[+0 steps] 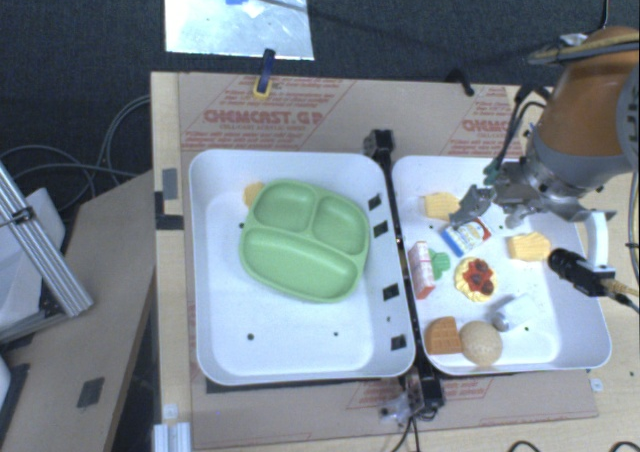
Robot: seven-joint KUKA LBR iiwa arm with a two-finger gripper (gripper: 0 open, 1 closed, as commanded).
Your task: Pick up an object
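Nearest the camera, in the right-hand shallow white bin (580,345), a round beige ball-like item (481,342) lies touching an orange-brown bread-like piece (442,335), with a small grey bit (502,314) just behind them. A little farther in lie a yellow disc with red and dark topping (476,278) and, near the divider, a red, white and green carton (422,269). A pale yellow wedge (528,246) lies toward the arm side, and a yellow chunk (440,205) sits at the far end.

Between these lies a small blue, white and red packet (467,234), and the gripper (470,210) hangs directly over it, its fingers pointed down at the packet's far edge. How wide it stands cannot be told from this angle (the tips merge with the clutter), and nothing is visibly lifted between them.

So the pick looks unfinished: the arm is positioned in the bin, every item rests on the bin floor, and closing and raising remain.

Across the divider, the left white bin (220,340) holds a light green divided plastic plate (304,239), with a small yellow piece (253,194) peeking out behind it.
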